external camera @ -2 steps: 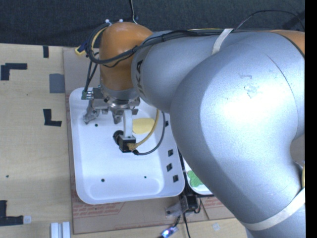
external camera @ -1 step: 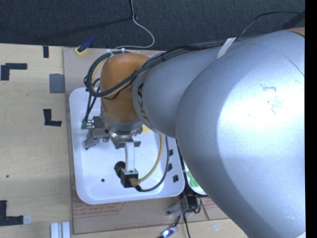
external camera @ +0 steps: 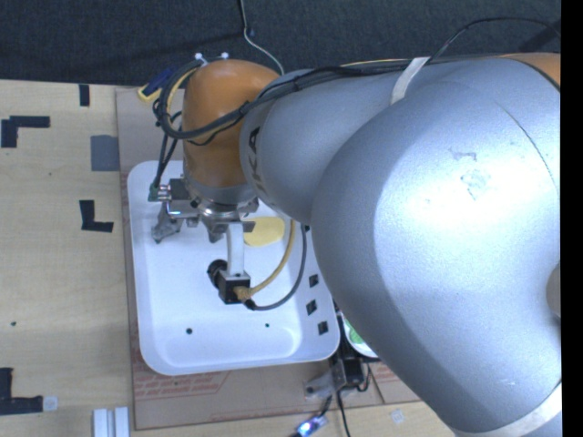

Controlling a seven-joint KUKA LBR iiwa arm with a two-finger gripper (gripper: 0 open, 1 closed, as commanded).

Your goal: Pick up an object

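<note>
My gripper (external camera: 189, 233) hangs low over the back part of the left white bin (external camera: 173, 335), under the orange wrist band. Two grey fingertips (external camera: 164, 230) stand apart, with bare white bin floor between them, so the gripper is open and holds nothing. A flat pale yellow object (external camera: 266, 234) lies on the bin floor just right of the gripper, partly hidden behind the wrist. It is beside the fingers, not between them.
The grey arm covers most of the right side of the view and nearly all of the right bin. A bit of a green thing (external camera: 356, 340) peeks out under the arm there. Black marks (external camera: 91, 217) are on the wooden bench to the left.
</note>
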